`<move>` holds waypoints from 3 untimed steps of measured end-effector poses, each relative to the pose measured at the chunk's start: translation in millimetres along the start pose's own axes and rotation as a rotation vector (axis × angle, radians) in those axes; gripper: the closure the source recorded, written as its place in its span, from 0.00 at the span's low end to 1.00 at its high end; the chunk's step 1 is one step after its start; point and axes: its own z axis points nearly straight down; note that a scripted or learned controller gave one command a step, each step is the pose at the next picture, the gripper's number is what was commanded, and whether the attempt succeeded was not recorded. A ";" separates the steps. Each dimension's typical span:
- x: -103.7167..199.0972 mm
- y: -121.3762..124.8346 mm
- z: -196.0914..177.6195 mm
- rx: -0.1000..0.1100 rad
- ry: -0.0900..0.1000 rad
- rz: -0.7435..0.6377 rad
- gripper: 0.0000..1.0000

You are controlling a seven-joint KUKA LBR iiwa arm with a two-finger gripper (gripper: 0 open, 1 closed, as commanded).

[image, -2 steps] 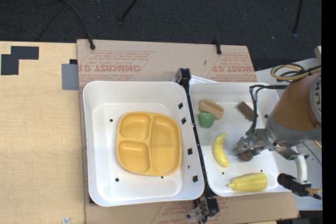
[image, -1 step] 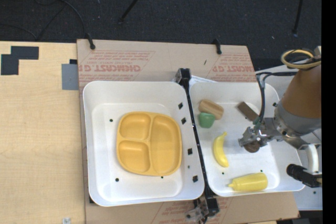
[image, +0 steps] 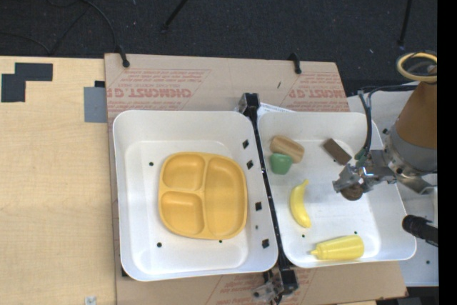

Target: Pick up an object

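- Nearest the viewer, at the lower right of the frame, a yellow squeeze bottle (image: pixel 338 248) lies on its side in the right bin (image: pixel 385 253); it looks light and smooth, likely slippery, best gripped across its narrower body.
- Just above it, a banana (image: pixel 300 205) lies lengthwise, apart from the bottle; it appears light, curved and probably a stiff plastic toy, easiest to take across its middle.
- To its right, the pincer (image: pixel 351 184) hangs low over the bin's floor, near the right wall; whether it is open or closed cannot be told, and nothing is plainly seen gripped.
- Farther up sit a green round piece (image: pixel 280 163) touching a tan bread-like block (image: pixel 287 147), and a small brown block (image: pixel 338 150) well apart to the right.
- In the left bin (image: pixel 136 239) rests a yellow divided plate (image: pixel 203 195), broad and flat, awkward to pinch except at its rim.
- Both bins stand on cardboard (image: pixel 214 86) over a pale wooden worktop (image: pixel 50 189); beyond it, dark carpet with cables.
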 end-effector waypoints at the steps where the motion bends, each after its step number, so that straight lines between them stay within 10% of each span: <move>1: -0.6 0.8 -34.7 0.000 0.000 0.000 1.00; 3: 106.6 -0.4 -47.7 0.005 0.003 -0.004 1.00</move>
